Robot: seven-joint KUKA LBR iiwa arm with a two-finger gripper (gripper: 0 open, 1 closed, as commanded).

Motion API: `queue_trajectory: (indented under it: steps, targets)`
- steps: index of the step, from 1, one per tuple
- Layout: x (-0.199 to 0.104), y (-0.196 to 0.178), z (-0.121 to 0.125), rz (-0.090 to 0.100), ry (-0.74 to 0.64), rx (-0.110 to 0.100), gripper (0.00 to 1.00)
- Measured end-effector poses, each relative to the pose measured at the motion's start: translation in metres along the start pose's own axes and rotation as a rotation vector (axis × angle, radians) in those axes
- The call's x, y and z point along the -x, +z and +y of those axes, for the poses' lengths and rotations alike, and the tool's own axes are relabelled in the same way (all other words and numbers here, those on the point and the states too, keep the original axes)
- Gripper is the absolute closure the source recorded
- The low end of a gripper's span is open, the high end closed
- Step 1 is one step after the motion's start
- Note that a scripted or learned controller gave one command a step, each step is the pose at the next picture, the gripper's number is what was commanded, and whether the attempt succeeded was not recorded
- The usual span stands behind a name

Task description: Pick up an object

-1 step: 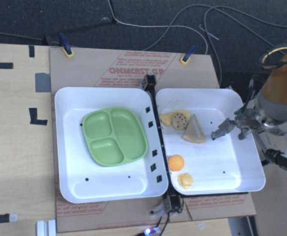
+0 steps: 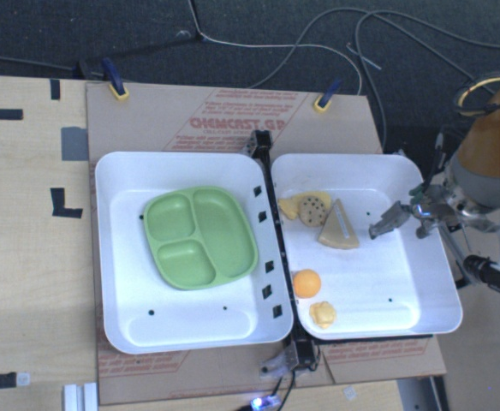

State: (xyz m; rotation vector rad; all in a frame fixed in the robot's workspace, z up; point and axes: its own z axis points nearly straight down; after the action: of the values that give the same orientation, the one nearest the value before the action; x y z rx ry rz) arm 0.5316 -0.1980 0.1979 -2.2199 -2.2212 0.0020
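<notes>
Claw (image 2: 397, 219) low over the right bin (image 2: 378, 274), close to its right wall; spread or pressed together, impossible to tell from here, with nothing visibly pinched.

Just to its left, nearest of all: a tan wedge (image 2: 339, 227), the likeliest target. Touching the wedge on the far side from the claw: a yellow, dotted, biscuit-like piece (image 2: 310, 206). Further off, left and toward the front rim: an orange ball (image 2: 306, 282) and a small yellow lump (image 2: 323, 313). Well away, beyond the divider, in the left bin (image 2: 181, 157): a green divided plate (image 2: 200, 236).

Likely trouble: sloped wedge faces squirting out of a closing grip; a nudge shoving the wedge into the biscuit; closing on both at once; the ball rolling if brushed.
</notes>
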Motion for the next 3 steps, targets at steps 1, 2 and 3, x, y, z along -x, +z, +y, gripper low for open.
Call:
queue_trajectory:
  steps: [1, 2, 3]
  targets:
    - [0.005, 0.060, -0.007, 0.000, 0.001, -0.004, 0.00]
    - [0.005, 0.112, -0.007, -0.002, 0.000, 0.001, 0.00]
    - [0.005, 0.099, -0.006, -0.002, -0.001, 0.004, 1.00]
